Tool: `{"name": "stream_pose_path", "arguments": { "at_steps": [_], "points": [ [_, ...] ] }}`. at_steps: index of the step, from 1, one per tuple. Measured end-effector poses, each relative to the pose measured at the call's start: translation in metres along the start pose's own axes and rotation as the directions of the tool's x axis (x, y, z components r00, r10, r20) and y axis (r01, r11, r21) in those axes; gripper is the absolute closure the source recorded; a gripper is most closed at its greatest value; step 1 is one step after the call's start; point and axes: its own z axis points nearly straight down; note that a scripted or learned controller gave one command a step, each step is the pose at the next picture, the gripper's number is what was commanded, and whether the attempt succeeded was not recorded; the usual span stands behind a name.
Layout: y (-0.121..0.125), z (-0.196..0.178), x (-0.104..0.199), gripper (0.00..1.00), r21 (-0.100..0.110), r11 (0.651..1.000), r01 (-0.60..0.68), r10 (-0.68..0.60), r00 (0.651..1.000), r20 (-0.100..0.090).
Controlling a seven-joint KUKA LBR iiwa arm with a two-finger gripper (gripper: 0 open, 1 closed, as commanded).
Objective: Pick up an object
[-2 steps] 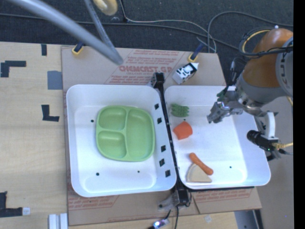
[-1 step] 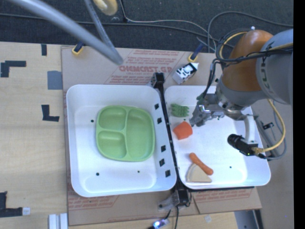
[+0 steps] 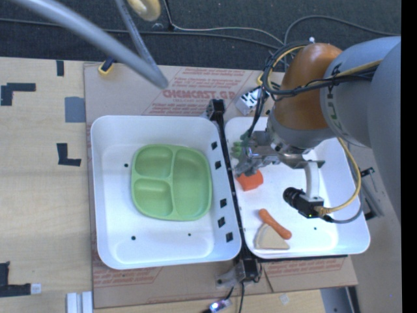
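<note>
1. The gripper (image 3: 249, 165) sits low in the right bin (image 3: 345, 237), close to the divider between the two bins.
2. An orange-red block (image 3: 250, 179) lies directly under and touching the gripper tips. Whether the fingers are spread or pinching it cannot be told; the wrist hides them.
3. A carrot (image 3: 276, 223) lies well toward the near edge from the gripper, its long axis slanting from upper left to lower right, resting beside a beige wedge (image 3: 270, 239).
4. The left bin (image 3: 111, 240) holds a green divided plate (image 3: 172, 181).
5. Red print on the cardboard (image 3: 195, 90) behind the bins reads roughly "CHEMCAST"; the remaining text is illegible.
</note>
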Motion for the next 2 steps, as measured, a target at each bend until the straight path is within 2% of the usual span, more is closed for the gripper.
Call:
{"name": "stream_pose_path", "arguments": {
  "at_steps": [1,2],
  "points": [
    [-0.015,0.0,0.041,1.0,0.001,1.0,-0.002,0.002,1.0,0.001],
    [-0.024,0.002,0.096,1.0,0.001,1.0,0.0,0.0,1.0,0.0]
  ]
}}
